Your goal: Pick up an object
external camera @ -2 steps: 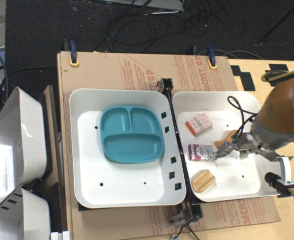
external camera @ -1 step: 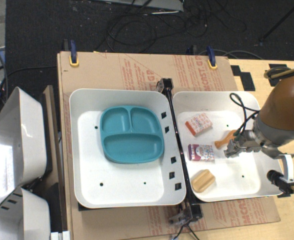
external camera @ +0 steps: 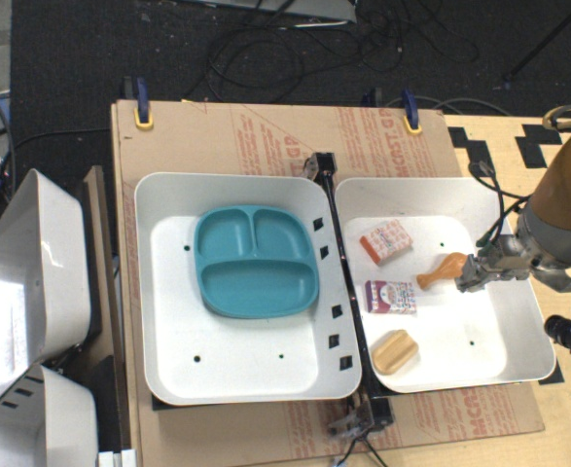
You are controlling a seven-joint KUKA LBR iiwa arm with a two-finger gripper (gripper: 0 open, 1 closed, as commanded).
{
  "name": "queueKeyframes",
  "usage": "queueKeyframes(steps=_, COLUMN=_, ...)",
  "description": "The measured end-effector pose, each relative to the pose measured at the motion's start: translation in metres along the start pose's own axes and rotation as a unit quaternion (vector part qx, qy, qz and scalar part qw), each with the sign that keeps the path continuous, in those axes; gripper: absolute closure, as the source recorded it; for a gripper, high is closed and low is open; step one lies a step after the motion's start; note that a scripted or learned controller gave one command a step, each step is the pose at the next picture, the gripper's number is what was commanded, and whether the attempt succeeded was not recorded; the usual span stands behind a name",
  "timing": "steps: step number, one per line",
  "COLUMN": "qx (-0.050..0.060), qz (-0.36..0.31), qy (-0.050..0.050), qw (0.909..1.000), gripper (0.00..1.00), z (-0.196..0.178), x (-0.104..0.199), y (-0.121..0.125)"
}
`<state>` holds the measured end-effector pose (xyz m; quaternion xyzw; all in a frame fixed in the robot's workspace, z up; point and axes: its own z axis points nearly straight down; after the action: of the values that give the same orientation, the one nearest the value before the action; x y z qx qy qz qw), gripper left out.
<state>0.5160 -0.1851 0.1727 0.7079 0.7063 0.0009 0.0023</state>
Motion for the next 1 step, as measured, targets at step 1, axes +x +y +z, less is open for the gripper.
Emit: queueKeyframes(steps=1, qx=0.0, qz=-0.002, qy=0.0, qw=1.0, gripper=1.0, z=-0.033, x=-0.0003, y=0.0014)
